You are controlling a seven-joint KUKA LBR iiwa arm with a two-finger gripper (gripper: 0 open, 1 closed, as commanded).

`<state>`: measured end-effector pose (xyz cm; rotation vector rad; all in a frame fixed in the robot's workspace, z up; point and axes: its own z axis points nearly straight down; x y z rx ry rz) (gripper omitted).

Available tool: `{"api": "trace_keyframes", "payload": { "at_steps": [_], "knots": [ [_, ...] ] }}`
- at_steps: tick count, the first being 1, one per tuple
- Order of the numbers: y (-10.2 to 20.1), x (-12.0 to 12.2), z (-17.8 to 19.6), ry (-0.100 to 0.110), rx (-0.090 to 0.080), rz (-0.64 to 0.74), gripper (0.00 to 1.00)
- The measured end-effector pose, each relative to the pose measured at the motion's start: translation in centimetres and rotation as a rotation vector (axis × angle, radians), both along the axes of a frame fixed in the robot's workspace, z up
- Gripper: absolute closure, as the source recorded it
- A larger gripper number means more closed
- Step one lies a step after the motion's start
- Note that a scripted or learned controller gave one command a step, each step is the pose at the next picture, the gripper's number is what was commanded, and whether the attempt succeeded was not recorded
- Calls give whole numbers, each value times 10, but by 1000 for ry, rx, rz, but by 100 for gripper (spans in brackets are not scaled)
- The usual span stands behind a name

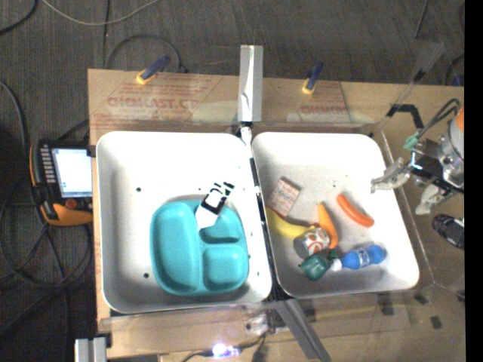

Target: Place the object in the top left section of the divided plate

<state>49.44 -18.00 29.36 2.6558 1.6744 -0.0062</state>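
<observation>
White plastic forms both shallow bins on the bench, seen from above at a slant. The left bin (pixel 113 202) holds a turquoise divided plate (pixel 175 259), which lies toward the bin's lower middle. A black-and-white object (pixel 213 199) rests at the plate's upper right rim, partly over the small upper compartment on that side and partly on the bin floor; how much of it lies inside the plate cannot be told. The right bin (pixel 377 164) contains a small printed packet (pixel 285 195), an orange carrot-shaped item (pixel 355 210), a yellow banana (pixel 285 227), a round multicoloured piece (pixel 316 240), a green item (pixel 315 266) and a blue bottle (pixel 364 258), clustered toward the lower half. The gripper (pixel 392 176) sits at the right bin's right edge, well apart from the plate. Nothing is seen between its fingers, and their spread cannot be told.
</observation>
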Motion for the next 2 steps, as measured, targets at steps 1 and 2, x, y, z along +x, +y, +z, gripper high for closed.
{"api": "trace_keyframes", "payload": {
  "at_steps": [1,2],
  "knots": [
    [1,0,8,4,-1,3,100],
    [1,1,16,8,-1,5,100]
  ]
}}
